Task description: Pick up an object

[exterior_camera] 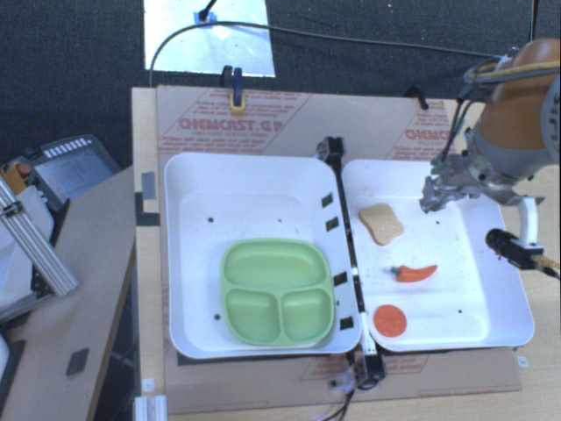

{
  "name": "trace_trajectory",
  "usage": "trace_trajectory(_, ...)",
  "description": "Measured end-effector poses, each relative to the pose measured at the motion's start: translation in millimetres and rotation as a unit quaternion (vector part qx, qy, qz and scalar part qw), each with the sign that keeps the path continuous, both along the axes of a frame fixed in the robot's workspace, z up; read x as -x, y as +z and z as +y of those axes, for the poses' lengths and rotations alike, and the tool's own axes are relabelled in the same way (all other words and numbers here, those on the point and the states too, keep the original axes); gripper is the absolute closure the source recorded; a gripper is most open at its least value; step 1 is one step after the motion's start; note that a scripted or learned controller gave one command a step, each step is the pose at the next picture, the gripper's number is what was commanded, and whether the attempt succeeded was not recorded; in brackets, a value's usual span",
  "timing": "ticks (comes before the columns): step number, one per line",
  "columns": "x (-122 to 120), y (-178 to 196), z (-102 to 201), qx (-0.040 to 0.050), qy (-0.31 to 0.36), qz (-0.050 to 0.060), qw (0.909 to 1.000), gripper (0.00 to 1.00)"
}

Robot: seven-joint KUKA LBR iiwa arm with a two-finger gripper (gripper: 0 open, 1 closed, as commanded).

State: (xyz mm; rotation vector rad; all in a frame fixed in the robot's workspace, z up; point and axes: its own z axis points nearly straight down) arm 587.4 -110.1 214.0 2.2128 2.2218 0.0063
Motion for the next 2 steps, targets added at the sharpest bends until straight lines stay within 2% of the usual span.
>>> trace_trajectory(1, -1.2, 24.0, -0.1, -0.0004, 0.0, 0.001, 1.0, 1.0)
trace_trajectory(2, 1.7, 14.4, 49.1, -0.0013, 0.002, 0.002, 1.0, 1.0)
